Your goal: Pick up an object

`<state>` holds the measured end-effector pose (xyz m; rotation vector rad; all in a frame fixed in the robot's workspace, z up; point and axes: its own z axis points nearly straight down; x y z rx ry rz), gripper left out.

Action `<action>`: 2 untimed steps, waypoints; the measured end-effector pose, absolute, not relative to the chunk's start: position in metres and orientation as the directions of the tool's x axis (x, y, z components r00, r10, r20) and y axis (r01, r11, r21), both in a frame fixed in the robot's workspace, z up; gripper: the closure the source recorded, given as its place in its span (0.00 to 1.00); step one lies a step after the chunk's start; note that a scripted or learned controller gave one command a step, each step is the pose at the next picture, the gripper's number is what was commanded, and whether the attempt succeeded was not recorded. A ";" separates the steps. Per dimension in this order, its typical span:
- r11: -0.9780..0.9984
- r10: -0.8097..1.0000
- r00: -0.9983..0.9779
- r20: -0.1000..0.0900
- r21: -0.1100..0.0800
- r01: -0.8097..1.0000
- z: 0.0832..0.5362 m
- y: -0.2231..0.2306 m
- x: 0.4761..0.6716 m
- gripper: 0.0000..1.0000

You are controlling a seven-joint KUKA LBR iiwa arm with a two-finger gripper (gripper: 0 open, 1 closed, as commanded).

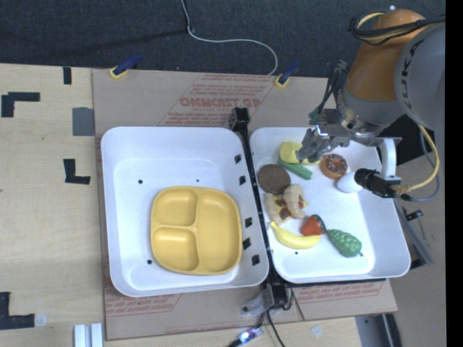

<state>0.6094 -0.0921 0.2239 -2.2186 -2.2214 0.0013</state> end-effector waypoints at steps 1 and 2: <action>0.002 1.000 -0.002 0.001 -0.007 1.000 0.220 -0.062 0.560 1.00; 0.004 1.000 -0.004 0.002 -0.006 1.000 0.231 -0.026 0.526 1.00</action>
